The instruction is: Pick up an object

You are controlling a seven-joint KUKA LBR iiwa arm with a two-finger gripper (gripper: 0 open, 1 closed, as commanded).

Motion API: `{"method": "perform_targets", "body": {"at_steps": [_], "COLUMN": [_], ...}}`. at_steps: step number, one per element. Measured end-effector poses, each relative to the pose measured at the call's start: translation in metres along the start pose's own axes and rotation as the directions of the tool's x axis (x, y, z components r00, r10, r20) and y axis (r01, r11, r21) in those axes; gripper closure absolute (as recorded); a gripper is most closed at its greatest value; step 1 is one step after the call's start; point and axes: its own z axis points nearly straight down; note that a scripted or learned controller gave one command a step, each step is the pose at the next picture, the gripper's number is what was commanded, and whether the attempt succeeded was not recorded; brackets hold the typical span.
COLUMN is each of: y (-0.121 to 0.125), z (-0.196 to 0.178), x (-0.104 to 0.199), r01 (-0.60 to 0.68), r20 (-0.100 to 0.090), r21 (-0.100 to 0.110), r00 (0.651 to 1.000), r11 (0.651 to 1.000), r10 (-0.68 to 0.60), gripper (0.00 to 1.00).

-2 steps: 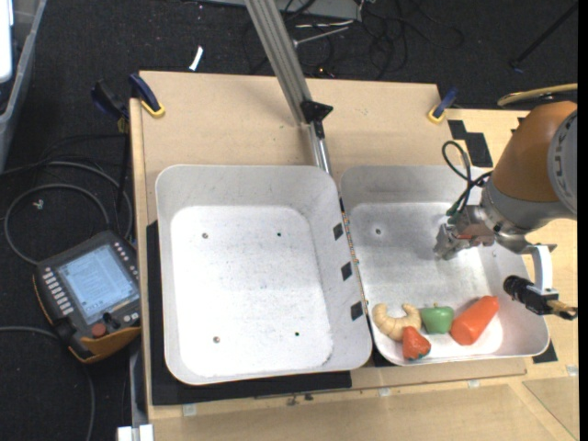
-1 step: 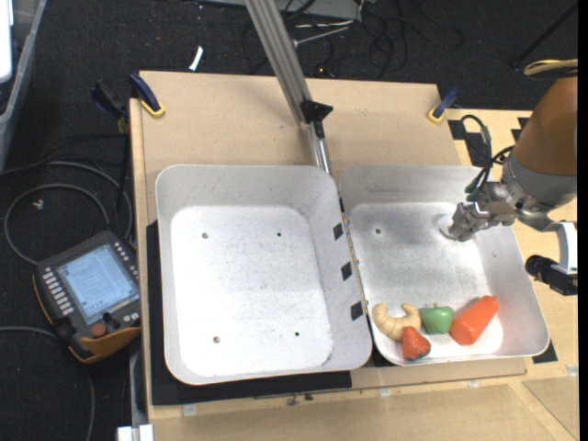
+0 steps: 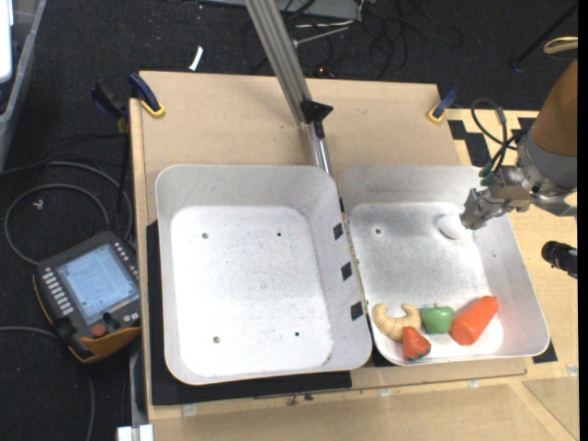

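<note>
In the right bin [image 3: 418, 246], several small objects lie along the front wall: a cream curved piece [image 3: 395, 318], a green pepper-like piece [image 3: 438, 318], a small red piece [image 3: 414, 342] and an orange carrot-like piece [image 3: 474, 320]. A small white object [image 3: 449, 228] rests near the bin's back right. My gripper [image 3: 480, 209] hangs at the bin's right side, right beside the white object. Nothing shows between its fingers.
The left bin [image 3: 248, 274] lies beside the right one. A metal pole [image 3: 285, 62] slants in from the top to the bins' shared edge. A teach pendant [image 3: 90, 288] sits on the floor at the left. Clamps [image 3: 147, 95] hold the bench's corners.
</note>
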Motion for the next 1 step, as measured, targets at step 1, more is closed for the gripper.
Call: {"method": "perform_targets", "body": {"at_steps": [1], "y": [0.0019], "z": [-0.0482], "x": [-0.0003], "r01": [0.000], "r20": [0.000], "r21": [-0.001], "r00": [1.000], "r11": [1.000], "r10": [0.000], "gripper": [1.00]}}
